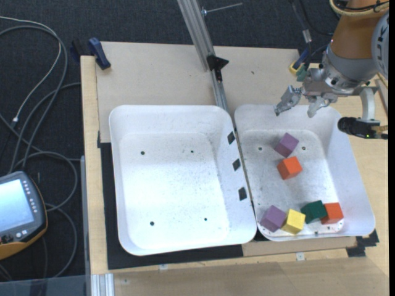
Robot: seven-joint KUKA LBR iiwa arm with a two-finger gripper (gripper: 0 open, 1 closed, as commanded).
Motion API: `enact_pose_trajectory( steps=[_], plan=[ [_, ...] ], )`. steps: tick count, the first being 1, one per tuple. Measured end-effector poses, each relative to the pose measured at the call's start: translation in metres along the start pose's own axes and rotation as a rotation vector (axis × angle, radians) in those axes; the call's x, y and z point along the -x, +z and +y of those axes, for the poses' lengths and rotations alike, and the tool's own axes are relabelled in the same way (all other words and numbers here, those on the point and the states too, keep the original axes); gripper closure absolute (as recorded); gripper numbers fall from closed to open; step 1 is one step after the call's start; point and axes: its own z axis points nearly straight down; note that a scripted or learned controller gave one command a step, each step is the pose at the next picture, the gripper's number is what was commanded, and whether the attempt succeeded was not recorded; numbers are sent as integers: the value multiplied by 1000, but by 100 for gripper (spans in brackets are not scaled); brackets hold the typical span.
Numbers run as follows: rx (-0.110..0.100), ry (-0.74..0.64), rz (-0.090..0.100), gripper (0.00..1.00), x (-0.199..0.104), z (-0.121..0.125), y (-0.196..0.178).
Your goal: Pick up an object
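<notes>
Hovering over the far edge of the right bin (352, 165), your tool (302, 103) hangs fingers-down, spread open, gripping nothing. Closest block is the purple cube (286, 144), just below it, orange cube (289, 167) beyond.

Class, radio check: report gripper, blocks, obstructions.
Gripper open, holding nothing, above right bin's far edge. Six blocks loose in it; nearest purple block. Nothing in the way.

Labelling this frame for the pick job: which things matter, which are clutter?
Job:
tool, open, above the right bin
purple cubes
orange cubes
yellow cube
green cube

Clutter:
left bin
blue clamp
handheld screen
</notes>
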Motion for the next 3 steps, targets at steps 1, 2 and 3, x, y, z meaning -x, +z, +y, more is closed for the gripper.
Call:
enact_pose_trajectory(
  steps=[1, 2, 3],
  plan=[
    [-8, 3, 1, 0, 33, -1, 132],
    [4, 0, 0, 100, 32, 2, 114],
    [3, 1, 1, 0, 32, 2, 115]
  ],
)
